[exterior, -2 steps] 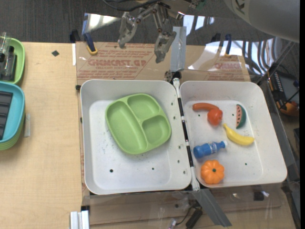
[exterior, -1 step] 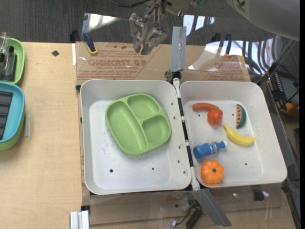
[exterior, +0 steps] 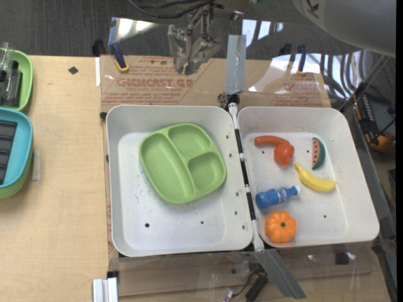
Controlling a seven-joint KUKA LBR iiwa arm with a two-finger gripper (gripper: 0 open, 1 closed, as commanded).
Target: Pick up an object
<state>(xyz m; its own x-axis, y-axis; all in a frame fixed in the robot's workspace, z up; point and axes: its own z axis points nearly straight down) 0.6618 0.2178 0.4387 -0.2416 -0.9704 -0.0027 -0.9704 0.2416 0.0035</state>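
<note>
green plate (exterior: 182, 162) fills left bin (exterior: 119, 187), margins free

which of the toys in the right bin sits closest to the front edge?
The orange toy pumpkin, at the right bin's front-left corner. The blue bottle lies just behind it; the banana, watermelon slice and red-orange pepper sit farther back.

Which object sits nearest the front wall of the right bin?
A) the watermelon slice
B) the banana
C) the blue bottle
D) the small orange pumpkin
D: the small orange pumpkin lies closest to the right bin's front wall, with the blue bottle just behind it and the banana and watermelon slice farther back.
</note>
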